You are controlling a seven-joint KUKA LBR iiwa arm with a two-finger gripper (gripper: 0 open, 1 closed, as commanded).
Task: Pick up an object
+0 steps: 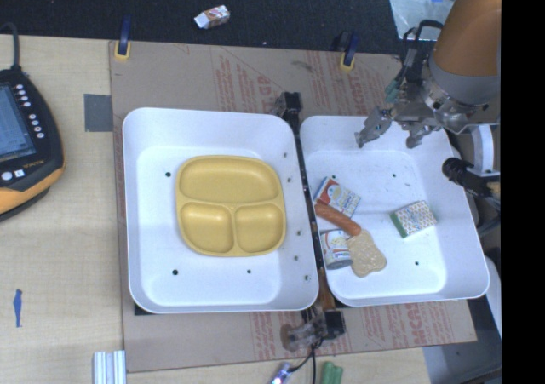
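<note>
My gripper (392,135) hangs over the far edge of the right bin (443,284), its two fingers spread apart with nothing between them. Below it in that bin lie a small green-and-white box (414,218), a red-and-white packet (337,197), a toy sausage (338,220), a tan toast slice (366,255) and a small can (335,249). All sit nearer the front than the gripper; the green box is the closest, about a hand's width forward and slightly right.
The left bin (145,280) holds a yellow divided plate (231,203). A teach pendant (21,140) rests at the left edge of the bench. Clamps (292,105) join the bins at back and front. A wrapped scrap (212,16) lies on the dark floor behind.
</note>
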